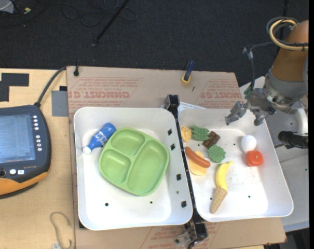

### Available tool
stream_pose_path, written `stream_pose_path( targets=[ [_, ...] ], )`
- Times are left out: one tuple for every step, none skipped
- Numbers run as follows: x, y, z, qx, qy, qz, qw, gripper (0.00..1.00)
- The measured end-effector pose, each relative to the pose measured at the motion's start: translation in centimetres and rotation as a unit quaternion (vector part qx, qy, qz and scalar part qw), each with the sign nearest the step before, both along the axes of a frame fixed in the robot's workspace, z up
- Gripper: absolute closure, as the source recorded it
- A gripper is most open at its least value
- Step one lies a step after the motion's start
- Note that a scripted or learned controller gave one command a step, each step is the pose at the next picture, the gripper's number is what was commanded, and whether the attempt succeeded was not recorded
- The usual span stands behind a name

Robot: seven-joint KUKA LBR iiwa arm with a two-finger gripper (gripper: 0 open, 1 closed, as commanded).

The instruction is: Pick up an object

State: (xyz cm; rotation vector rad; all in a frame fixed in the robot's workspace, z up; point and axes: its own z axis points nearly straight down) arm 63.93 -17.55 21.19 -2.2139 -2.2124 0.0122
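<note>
The right bin (271, 204) holds several toy foods: a white egg (248, 142), a red tomato (254, 158), a yellow banana (222, 176), an ice-cream cone (217, 200), a hot dog (197, 158), a brown chocolate piece (212, 139) and two green broccoli pieces (200, 134) (217, 153). My gripper (246, 115) hangs above the bin's far right rim, up and slightly left of the egg. Its two fingers are spread apart with nothing between them.
The left bin (89, 191) holds a green divided plate (134, 161) and a blue bottle (99, 137). A tablet-like pendant (16, 144) lies at the far left of the bench. A black divider clip (172, 104) sits between the bins.
</note>
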Motion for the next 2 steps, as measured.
stream_pose_path(
  targets=[
    [0.3,0.0,0.8,-0.0015,-0.007,0.001,1.0,0.0],
    [0.6,0.5,-3.7,-0.0006,-0.004,0.003,1.0,0.0]
  ],
)
